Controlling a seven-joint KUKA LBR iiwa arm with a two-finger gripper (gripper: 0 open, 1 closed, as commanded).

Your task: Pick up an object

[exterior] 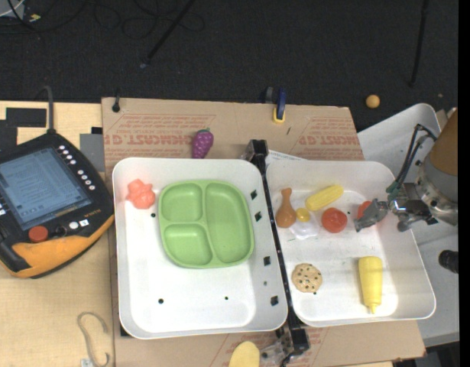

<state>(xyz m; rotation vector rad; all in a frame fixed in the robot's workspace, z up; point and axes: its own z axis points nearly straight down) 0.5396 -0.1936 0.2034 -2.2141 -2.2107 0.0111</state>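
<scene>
My gripper reaches in from the right and hangs low over the right side of the right bin. A small red thing shows right against its tip; I cannot tell whether it is gripped. Just left of the gripper lies a red tomato. Also in this bin are a yellow corn cob, a brown drumstick, a cookie and a yellow bottle.
The left bin holds a green divided plate and a pink toy. Purple grapes lie on the cardboard behind it. A yellow item sits at the front edge, and a teach pendant rests far left.
</scene>
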